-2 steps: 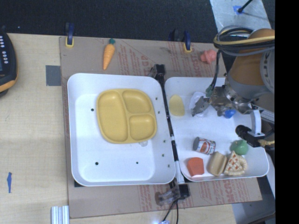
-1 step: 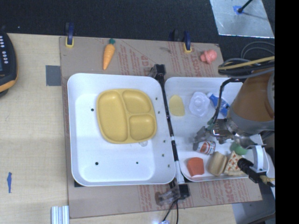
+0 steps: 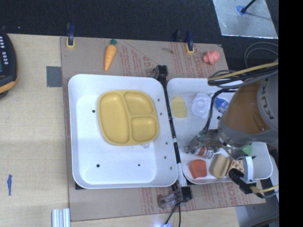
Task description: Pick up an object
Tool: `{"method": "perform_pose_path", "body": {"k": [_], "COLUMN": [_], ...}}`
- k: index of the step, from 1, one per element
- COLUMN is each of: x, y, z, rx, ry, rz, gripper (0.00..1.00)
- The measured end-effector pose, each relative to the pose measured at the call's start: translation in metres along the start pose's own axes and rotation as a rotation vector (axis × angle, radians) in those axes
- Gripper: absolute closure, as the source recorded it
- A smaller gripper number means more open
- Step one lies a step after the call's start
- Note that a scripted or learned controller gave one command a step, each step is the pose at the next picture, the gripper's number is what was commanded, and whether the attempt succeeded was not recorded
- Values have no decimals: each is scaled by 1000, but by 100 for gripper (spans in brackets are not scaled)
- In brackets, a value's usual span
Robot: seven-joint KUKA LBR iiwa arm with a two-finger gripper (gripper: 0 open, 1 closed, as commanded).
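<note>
Looming highest, the arm (image 3: 248,110) reaches into the right bin (image 3: 189,86), its fingers (image 3: 201,143) hidden among clutter so their opening cannot be told, poised presumably for the red block (image 3: 198,168) or gold cup (image 3: 219,165) just beside.

Reaching in from the right, grey arm (image 3: 265,103) bent low, orange band (image 3: 244,109) facing the camera just above the wrist. Pointing down and to the left, gripper (image 3: 198,143) dark and small at the end of the wrist; finger state impossible to tell from here.
</note>
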State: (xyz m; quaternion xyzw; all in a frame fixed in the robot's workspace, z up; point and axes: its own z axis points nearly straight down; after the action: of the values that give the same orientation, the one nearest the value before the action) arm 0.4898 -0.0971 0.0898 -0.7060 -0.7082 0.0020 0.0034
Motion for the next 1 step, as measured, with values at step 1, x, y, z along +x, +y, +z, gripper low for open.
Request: {"method": "perform_pose_path", "body": {"k": [1], "x": [-2], "y": [2], "z": [-13], "rx": [-5], "ry": [-2], "rz": [-1], "gripper": [100]}}
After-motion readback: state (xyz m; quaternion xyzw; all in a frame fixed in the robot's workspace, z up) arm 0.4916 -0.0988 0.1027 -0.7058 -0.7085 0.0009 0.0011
